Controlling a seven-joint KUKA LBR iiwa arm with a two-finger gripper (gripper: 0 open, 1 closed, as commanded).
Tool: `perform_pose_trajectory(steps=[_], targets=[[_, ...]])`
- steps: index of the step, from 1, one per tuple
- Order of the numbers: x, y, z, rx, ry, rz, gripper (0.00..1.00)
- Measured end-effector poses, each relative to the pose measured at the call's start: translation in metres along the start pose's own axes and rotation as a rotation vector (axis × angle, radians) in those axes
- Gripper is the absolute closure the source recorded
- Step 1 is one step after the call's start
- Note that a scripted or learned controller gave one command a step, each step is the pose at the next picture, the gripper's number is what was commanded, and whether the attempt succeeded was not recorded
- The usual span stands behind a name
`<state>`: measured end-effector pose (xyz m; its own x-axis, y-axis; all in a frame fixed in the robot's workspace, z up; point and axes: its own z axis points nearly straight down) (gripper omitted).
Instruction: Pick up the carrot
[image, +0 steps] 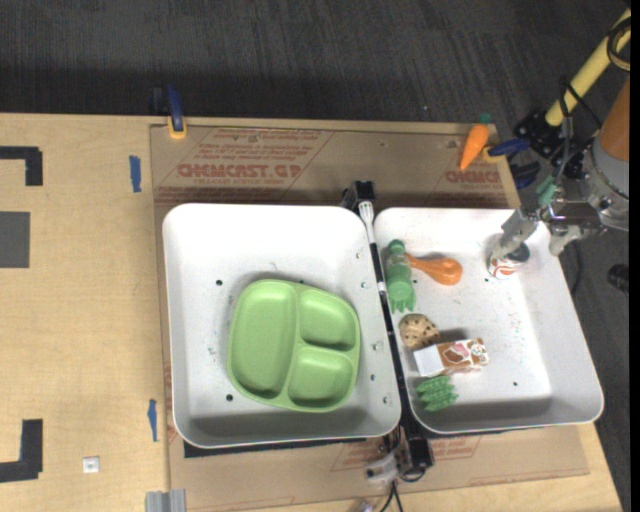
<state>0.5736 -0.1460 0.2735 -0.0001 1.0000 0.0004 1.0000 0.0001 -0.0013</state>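
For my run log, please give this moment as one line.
task: pick carrot | carrot: right bin, left part, not held | hand: over right bin, far from carrot

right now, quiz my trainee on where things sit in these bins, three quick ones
1. True or false: the carrot lies in the right bin.
2. Which bin holds the green divided plate: A left, B right?
3. Fill in: the tool hangs over the right bin's ___ corner: near or far?

Key: 1 true. 2 A, the left bin. 3 far, to the right of the carrot and apart from it.
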Motion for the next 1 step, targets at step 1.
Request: perform_pose_trajectory(steps=[1], targets=[[0.0132,-0.0038,-0.0319,-0.005,-0.003,-0.395,0.0]])
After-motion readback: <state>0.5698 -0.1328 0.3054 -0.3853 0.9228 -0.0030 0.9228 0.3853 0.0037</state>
